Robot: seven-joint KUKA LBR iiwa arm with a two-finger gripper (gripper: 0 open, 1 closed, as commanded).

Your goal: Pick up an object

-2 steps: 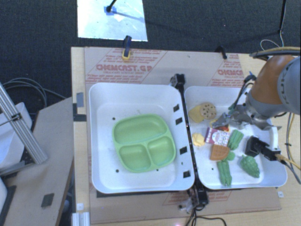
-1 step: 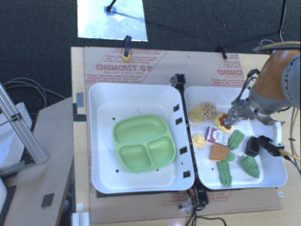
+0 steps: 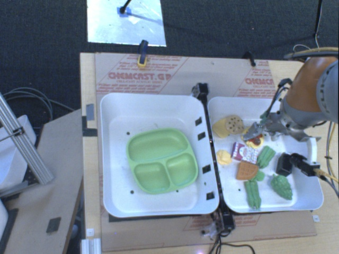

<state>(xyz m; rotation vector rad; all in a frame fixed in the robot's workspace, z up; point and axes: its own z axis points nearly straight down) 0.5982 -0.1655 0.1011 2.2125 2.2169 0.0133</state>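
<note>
Reaching into the right bin (image 3: 315,197), your claw (image 3: 256,134) hangs above the small red toy (image 3: 255,140), beside the pink carton (image 3: 244,152). Toys crowd close, so it may snag the carton instead.

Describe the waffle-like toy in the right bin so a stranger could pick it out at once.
Look in the right bin, among the heap of toy food. Near the middle of the heap lies the waffle, just below the purple-and-white packet. It is the one orange-brown piece with a grid pattern, while the toys beside it are green.
</note>
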